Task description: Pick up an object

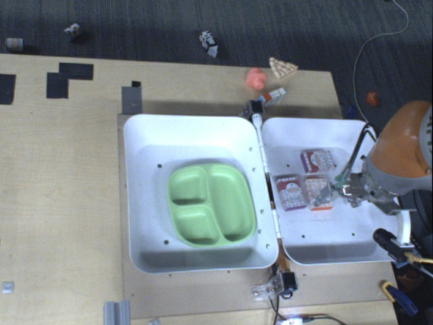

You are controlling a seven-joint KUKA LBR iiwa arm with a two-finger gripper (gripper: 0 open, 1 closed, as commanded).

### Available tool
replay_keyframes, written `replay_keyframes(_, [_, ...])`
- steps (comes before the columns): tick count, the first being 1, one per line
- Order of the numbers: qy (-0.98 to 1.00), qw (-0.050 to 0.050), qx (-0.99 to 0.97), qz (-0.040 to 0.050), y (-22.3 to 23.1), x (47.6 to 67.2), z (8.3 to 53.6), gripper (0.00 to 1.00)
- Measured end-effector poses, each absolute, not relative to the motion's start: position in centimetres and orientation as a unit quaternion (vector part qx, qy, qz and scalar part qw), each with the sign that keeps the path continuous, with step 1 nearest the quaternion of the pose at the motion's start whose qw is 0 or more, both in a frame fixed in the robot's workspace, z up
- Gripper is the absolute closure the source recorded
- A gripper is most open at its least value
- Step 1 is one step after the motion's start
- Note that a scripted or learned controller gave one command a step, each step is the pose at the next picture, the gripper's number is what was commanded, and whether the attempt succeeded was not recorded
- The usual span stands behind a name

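At the right of the frame, the tool hung over the packets, its grip impossible to tell, and ought to descend squarely upon one.

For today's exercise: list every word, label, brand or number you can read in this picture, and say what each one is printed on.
None can be read.
Upper packet: red and white print, too blurred.
Left packet: print too small.
Right packet, beside the gripper: blurred.
Green tray: no markings visible.
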State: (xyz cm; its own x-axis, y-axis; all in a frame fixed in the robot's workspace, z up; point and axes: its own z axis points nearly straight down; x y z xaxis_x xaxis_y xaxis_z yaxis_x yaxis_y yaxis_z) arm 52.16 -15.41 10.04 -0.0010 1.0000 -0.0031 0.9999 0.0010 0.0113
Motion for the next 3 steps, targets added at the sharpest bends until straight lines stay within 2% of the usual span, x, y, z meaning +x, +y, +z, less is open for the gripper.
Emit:
replay_keyframes(1, [0.708, 0.005, 0.706, 0.0045, -15.3, 52.3, 11.1, 1.0])
replay_keyframes(2, [0.708, 0.005, 0.706, 0.0043, -15.3, 52.3, 11.1, 0.0])
replay_keyframes(3, [0.709, 0.006, 0.706, 0.0054, -15.2, 52.4, 12.2, 1.0])
